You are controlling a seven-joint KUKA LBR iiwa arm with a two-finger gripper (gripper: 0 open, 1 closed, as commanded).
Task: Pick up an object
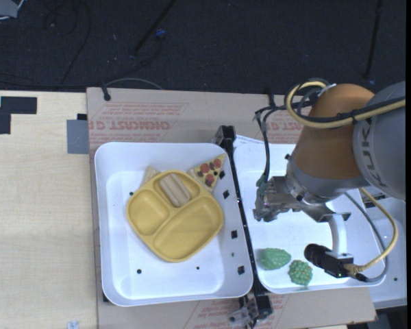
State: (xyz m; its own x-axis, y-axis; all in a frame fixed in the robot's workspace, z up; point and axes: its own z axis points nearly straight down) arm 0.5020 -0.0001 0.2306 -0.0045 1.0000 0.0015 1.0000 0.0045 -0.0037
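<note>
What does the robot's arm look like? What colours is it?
The arm is big, round and grey, with a shiny orange band above the wrist. Yellow and black cables loop around it. Its gripper is dark grey metal.

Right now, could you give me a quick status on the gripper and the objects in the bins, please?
Gripper over right bin, nothing seen held. Two green pieces at its near edge, untouched. Yellow tray and pizza slice in left bin.
</note>
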